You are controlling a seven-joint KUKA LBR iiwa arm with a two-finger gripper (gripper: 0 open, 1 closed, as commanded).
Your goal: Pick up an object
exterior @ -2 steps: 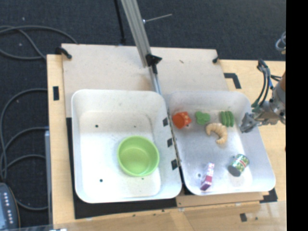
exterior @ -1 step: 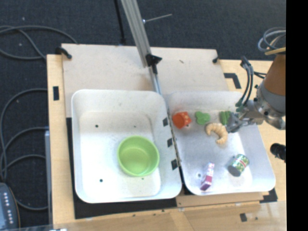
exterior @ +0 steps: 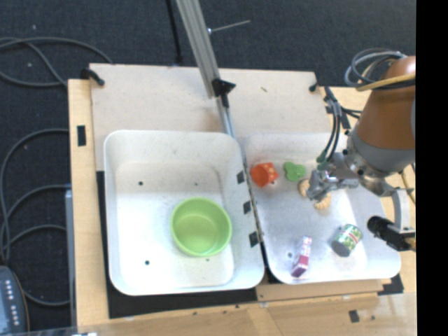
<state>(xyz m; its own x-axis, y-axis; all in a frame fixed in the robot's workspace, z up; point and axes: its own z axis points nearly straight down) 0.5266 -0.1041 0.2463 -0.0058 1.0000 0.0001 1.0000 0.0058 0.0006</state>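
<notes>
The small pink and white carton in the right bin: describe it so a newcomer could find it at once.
Start at the right white bin, the one the grey arm reaches over. Along its near edge, towards the divider, lies the small pink and white carton. The green and silver can beside it is rounder, and the orange toy sits at the far side.

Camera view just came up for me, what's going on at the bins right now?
The arm reaches in from the right, with its hand low in the right bin, right over a small tan object. Whether it has a grip on that object can't be told from here. Near it lie an orange toy and a green piece; a small can and a pink-and-white item lie nearer the front. The left bin holds a green bowl.
</notes>
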